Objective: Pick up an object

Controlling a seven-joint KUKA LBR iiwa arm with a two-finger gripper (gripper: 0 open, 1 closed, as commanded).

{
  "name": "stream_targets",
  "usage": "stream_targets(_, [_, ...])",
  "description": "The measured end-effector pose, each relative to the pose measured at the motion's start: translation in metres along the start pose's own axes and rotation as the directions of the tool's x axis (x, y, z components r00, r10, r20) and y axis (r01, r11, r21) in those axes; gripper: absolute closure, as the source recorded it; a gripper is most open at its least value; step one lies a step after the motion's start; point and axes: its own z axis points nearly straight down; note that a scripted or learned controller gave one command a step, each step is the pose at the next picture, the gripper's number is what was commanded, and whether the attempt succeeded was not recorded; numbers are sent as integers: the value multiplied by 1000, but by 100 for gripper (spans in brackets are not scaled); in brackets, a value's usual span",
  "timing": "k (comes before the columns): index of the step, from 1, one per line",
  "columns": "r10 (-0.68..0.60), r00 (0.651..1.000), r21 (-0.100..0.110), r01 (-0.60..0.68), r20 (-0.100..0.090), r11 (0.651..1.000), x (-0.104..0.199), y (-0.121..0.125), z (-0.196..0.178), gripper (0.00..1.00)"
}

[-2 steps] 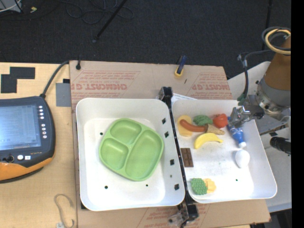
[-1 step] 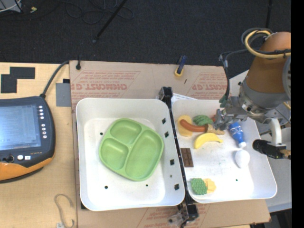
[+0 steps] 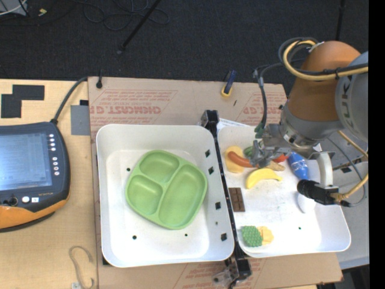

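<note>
Looking at the target: we took the yellow banana [image 3: 263,177] as the nearest thing to the fingers; it lay on the right bin's [image 3: 328,241] floor, just below them.
Gripper [image 3: 262,153]: low over the right bin's upper part, among the toys; we could not tell its state.
Close by: a red and yellow hot dog [image 3: 237,160] to its left, a blue bottle [image 3: 298,165] to its right.
Further off: a brown block [image 3: 236,199] and green-yellow toy [image 3: 255,235] nearer the front.
Left bin [image 3: 114,161]: we saw a green divided plate [image 3: 166,188] in it.
Bench: a tablet controller [image 3: 30,170] at far left.
</note>
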Motion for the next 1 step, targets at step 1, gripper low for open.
stream_targets(1, [3, 1000, 1, -3, 1, 1000, -1, 4, 18, 100])
